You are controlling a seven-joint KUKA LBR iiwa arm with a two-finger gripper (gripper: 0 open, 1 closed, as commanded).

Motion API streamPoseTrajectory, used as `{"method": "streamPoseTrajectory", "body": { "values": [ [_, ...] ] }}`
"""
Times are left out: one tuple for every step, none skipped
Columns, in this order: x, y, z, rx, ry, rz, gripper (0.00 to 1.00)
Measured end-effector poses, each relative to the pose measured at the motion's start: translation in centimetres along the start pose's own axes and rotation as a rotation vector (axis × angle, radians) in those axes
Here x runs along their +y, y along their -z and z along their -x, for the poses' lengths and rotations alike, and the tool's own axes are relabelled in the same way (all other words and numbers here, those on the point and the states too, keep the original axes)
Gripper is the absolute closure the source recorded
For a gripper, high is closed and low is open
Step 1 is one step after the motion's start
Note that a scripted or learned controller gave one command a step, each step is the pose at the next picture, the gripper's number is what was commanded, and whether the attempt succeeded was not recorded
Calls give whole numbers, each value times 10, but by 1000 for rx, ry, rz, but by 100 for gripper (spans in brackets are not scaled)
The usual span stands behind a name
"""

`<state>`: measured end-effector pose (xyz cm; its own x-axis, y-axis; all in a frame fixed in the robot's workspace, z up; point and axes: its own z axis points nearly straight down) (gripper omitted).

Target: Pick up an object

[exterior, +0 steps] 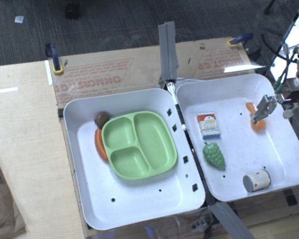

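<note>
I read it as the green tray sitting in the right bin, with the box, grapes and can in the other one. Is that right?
Not quite. The camera view shows the green tray in the left bin. The box, grapes and can lie in the other one, the right bin, as you said.

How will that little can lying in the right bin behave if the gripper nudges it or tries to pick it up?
The can lies on its side near the right bin's front wall, so a nudge across its length would probably roll it. Its rounded, smooth-looking body may slip between fingers unless pinched squarely. It looks small and rigid, likely light.
</note>
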<state>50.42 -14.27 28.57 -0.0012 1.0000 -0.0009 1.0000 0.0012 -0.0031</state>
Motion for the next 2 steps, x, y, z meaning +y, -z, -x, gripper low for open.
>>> {"method": "streamPoseTrajectory", "body": {
  "values": [
    [8, -11, -40, 0, -173, -1, 0],
    [38, -56, 49, -1, -313, -1, 0]
  ]
}}
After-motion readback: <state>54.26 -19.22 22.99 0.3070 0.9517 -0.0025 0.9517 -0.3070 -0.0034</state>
